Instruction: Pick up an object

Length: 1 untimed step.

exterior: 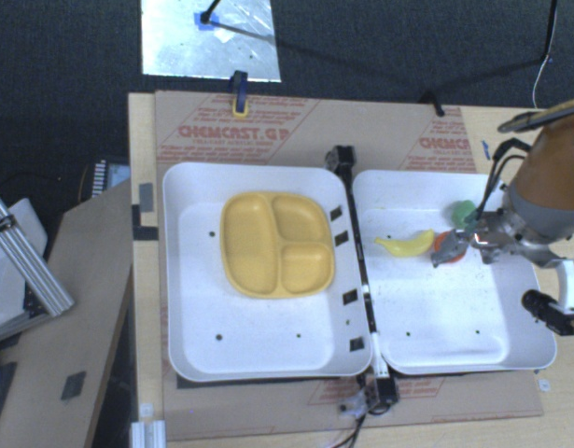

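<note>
In the right bin [436, 325] lies a yellow banana-shaped toy [405, 244], near the bin's upper middle. Just right of it is a small red-orange object [444, 241], and a green object [463, 213] sits a little farther up and right. My gripper [452, 251] is low over the right bin, at the red-orange object and right beside the banana toy's right end. The gripper's grey tip partly covers the red-orange object. The grey arm with its orange band [553, 161] reaches in from the right edge.
The left bin [198, 334] holds a yellow three-compartment plate [275, 244]. A black divider strip [359, 278] runs between the two bins. Both bins rest on a brown cardboard sheet [268, 129]. A black part of the arm [548, 311] overhangs the right bin's right rim.
</note>
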Motion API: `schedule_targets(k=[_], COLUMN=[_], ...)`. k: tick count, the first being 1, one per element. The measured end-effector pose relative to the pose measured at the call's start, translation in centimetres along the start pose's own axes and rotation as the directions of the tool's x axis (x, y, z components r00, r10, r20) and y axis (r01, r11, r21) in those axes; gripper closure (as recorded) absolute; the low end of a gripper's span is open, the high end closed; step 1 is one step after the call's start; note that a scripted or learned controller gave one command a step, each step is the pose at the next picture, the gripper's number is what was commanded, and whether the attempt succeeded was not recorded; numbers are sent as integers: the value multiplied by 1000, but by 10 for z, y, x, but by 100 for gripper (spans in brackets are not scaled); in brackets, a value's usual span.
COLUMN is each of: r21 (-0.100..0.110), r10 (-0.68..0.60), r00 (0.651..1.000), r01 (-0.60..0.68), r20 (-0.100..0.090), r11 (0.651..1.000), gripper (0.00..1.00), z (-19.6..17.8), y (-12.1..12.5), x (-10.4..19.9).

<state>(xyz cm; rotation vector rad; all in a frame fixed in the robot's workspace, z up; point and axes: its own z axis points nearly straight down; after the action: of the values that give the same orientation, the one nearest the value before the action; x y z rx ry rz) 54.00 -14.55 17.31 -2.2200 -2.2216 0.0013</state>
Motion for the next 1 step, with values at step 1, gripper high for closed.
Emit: schedule_targets(k=[1], r21=[1], r10=[0], r00=[1000], r01=[0], r20=[-1], r11=[1000], gripper=[0], z=[45], y=[2], x=[8])
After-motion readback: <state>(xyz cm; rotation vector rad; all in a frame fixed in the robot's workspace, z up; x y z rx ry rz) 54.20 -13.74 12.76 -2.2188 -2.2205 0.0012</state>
